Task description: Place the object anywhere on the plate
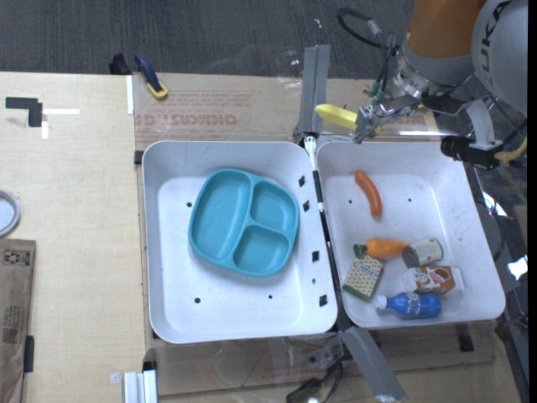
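Note:
A blue three-compartment plate (243,222) lies in the left white bin (164,250), nothing on it. My gripper (364,126) hangs over the back-left corner of the right bin (470,225), just right of the divider between the bins. Its fingers are shut on the right end of a long yellow object (336,117), which sticks out to the left, held above the bin rim. The plate is down and to the left of the gripper.
In the right bin lie an orange sausage (367,193), a carrot (384,247), a small can (424,252), a green-patterned box (363,277), a brown packet (438,280) and a blue bottle (411,306). A grey post (315,91) stands behind the divider. A blue-yellow clamp (149,76) lies at back left.

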Controlling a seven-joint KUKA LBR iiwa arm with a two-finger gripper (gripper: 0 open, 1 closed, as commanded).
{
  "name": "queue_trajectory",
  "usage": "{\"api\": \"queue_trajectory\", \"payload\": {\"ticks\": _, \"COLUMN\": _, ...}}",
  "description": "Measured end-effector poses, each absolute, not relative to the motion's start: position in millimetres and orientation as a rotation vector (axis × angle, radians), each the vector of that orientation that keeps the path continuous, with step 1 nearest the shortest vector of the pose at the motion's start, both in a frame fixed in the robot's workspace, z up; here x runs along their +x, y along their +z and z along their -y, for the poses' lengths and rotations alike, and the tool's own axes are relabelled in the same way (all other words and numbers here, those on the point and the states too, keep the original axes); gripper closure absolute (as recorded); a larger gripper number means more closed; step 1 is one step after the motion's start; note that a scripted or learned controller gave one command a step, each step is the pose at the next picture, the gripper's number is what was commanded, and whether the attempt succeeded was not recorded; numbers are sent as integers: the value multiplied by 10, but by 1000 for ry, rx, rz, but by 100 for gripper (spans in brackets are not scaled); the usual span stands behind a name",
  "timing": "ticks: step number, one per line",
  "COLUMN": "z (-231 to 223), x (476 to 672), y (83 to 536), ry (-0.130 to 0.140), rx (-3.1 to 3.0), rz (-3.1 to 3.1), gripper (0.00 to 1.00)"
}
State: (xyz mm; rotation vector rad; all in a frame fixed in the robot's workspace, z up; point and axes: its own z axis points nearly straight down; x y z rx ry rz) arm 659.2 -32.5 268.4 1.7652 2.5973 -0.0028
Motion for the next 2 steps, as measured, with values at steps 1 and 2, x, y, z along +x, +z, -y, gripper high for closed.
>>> {"api": "queue_trajectory", "payload": {"ticks": 1, "z": -1103, "x": 5934, "y": 1949, "ry": -5, "rx": 1625, "rz": -2691, "gripper": 100}}
{"api": "queue_trajectory", "payload": {"ticks": 2, "z": -1100, "x": 5935, "y": 1950, "ry": -5, "rx": 1626, "rz": -2690, "gripper": 0}}
